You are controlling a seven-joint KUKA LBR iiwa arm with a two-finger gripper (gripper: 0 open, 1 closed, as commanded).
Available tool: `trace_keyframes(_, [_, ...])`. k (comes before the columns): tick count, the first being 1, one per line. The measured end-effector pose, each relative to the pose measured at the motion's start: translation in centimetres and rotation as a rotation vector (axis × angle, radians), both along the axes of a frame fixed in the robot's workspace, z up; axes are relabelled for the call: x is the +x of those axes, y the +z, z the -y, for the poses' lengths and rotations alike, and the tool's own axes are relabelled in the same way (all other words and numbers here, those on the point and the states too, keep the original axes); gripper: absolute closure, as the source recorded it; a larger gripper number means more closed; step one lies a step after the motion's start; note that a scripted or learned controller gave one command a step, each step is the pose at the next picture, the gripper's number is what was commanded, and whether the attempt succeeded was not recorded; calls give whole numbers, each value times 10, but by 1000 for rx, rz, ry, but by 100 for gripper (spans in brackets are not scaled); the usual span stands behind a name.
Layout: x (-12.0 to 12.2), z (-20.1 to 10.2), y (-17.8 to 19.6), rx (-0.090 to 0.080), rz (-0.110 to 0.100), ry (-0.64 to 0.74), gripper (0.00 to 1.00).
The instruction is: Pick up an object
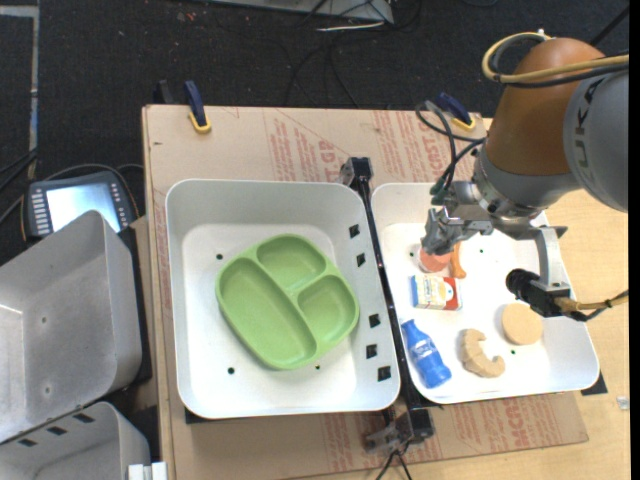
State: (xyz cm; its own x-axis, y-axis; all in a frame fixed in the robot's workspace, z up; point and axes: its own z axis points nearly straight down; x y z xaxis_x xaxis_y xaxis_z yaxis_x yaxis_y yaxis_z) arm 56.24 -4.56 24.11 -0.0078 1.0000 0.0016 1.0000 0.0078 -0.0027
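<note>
The right bin [575, 363] is taken as landmark. At its far-left part the gripper [441, 240] is lowered onto an orange object [436, 260]; the finger state cannot be told. The grasp step seems in hand; closure and a straight lift are called for next.

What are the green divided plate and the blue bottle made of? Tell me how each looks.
Green divided plate: probably moulded plastic, matte, with an even colour and soft rounded ridges between compartments. Blue bottle: likely plastic, slightly glossy, with a pale label; too small to be sure.
</note>
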Motion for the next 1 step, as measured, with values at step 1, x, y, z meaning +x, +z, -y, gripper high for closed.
trace_keyframes(1, [-18, -47, -11, 0, -1, 0, 100])
